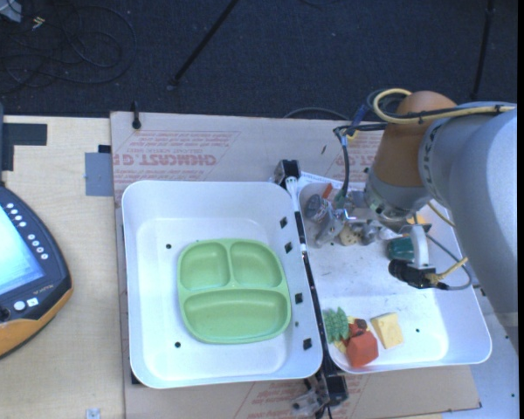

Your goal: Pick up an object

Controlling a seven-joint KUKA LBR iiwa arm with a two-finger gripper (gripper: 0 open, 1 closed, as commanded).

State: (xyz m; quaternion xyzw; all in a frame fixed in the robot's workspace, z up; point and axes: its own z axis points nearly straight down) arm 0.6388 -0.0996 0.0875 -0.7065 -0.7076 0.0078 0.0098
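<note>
My gripper (pixel 330 220) hangs low over the back left corner of the right bin (pixel 454 343), close to the divider between the bins. Its metal parts blur together, and I see nothing held in it. Three small objects lie at the right bin's front left: a green leafy piece (pixel 336 323), a red piece (pixel 361 348) and a yellow block (pixel 387 330). They sit well in front of the gripper and apart from it. A green divided plate (pixel 233 288) lies in the middle of the left bin (pixel 148 339).
The grey arm (pixel 472 182) with its orange band (pixel 410 138) covers the right bin's back right. Cables and a teal and black fitting (pixel 406 256) hang by the wrist. A tablet-like pendant (pixel 13 269) lies at the far left on the bench.
</note>
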